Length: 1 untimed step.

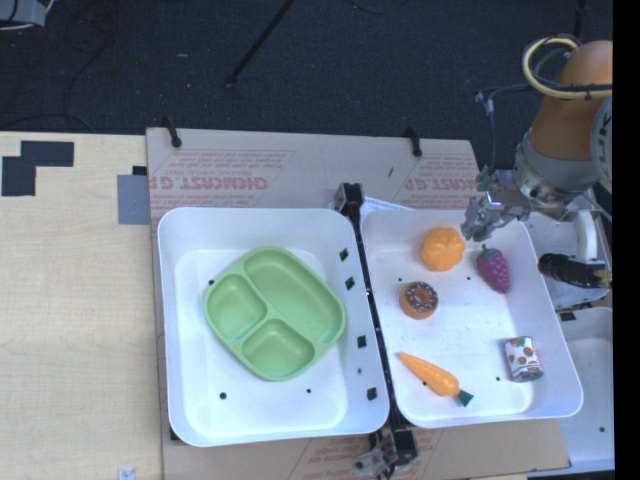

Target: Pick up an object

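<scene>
Bins: 2 shallow white plastic bins sit side by side on a cardboard sheet; left bin (190, 268), right bin (560, 368).
Left bin contents: 1 light green plastic plate with 3 compartments (275, 311), lying flat near the middle.
Right bin contents: 5 objects, all resting on the bin floor.
Orange: round orange toy fruit (442, 249), near the bin's far edge.
Grapes: dark purple toy grape bunch (493, 269), just right of the orange fruit.
Doughnut: small round brown toy doughnut with sprinkles (419, 299), just in front of the orange fruit.
Carrot: orange toy carrot with a green top (433, 376), lying near the front, tip pointing left.
Can: small printed can (522, 358), at the right front, tilted.
Arm: grey arm with an orange band reaches in from the right.
Gripper: metal 2-finger gripper (478, 221) is at the far edge of the right bin, just beside the orange fruit and above the grapes; nothing visible between its fingers; whether they are wide or narrow, I cannot tell.
</scene>
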{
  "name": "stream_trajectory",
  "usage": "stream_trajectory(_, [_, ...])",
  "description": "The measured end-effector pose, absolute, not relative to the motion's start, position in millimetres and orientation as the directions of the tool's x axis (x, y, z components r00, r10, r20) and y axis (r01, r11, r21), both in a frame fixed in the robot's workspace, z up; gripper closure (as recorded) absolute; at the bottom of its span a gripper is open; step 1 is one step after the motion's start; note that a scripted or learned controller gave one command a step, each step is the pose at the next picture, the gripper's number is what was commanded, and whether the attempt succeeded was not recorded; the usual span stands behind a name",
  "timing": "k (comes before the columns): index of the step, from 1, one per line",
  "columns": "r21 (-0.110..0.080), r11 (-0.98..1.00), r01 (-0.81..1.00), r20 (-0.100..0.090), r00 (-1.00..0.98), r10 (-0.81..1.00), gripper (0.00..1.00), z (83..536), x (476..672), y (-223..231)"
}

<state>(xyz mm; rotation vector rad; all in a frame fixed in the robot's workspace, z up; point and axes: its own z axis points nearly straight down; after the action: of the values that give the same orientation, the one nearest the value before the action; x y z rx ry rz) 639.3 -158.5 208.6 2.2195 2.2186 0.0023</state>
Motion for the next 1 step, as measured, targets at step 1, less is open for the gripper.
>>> stream_trajectory(1, [0.003,0.001,1.000,-0.001,-0.001,1.000,1.00,254.2,640.0,-159.6])
